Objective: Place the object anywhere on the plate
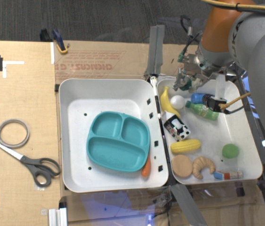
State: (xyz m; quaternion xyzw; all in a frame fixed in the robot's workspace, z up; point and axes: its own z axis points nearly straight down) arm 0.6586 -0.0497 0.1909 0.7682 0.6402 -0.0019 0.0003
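Observation:
A teal divided plate [118, 141] lies in the left bin [71, 126], with nothing on it. My gripper [183, 83] hangs over the far left corner of the right bin [250, 140], just above a white ball [177, 101] and a yellow banana [165, 102]. Nothing shows as held. An orange carrot [145, 167] lies in the left bin beside the plate's near right corner, off the plate.
The right bin also holds a green and blue bottle [203, 108], a black-and-white toy [176, 127], a corn cob [185, 146], a green ball [230, 150], a croissant [204, 166] and a round cookie [181, 166]. Scissors [31, 164] and a tape ring [13, 132] lie on the bench at left.

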